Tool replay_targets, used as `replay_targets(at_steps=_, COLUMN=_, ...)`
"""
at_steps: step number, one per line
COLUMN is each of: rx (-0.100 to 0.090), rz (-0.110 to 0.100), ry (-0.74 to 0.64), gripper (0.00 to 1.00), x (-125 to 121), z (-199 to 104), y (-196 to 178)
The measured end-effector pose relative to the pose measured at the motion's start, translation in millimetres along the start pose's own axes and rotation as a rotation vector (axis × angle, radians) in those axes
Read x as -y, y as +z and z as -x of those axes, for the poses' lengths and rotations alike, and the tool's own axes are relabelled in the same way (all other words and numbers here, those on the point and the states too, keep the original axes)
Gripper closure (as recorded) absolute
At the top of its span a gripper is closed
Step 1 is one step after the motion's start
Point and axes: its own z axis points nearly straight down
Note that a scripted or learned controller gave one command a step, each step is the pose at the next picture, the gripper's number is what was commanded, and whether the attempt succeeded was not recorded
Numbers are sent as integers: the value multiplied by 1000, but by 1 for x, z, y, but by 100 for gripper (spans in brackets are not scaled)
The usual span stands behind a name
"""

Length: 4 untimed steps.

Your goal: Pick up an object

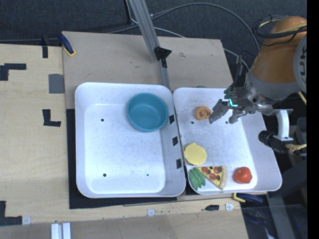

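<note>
My gripper [225, 116] hangs over the upper part of the right bin [259, 148], fingers open with nothing between them. Just to its left lies a small orange pretzel-like piece [202, 113]. Lower in the same bin sit a yellow round piece [195, 154], a pizza slice [215, 175], a green pea pod [197, 178] and a red tomato [242, 175]. A blue bowl [147, 112] stands in the upper right of the left bin [104, 148].
A grey metal post [147, 26] slants down to the gap between the bins. The orange and grey arm [279, 59] fills the upper right. A yellow clamp [68, 48] sits on the bench's back left corner.
</note>
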Motion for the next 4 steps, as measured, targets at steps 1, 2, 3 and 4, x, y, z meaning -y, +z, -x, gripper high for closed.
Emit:
replay_targets(at_steps=1, rx=0, rz=0, ry=0, gripper=0, x=0, z=0, y=0)
replay_targets(at_steps=2, rx=0, rz=-3, ry=0, gripper=0, x=3, z=7, y=45)
replay_targets(at_steps=3, rx=0, rz=-5, ry=0, gripper=0, x=-5, z=10, y=96)
replay_targets(at_steps=4, rx=-1, rz=-6, ry=0, gripper=0, x=-10, z=6, y=156)
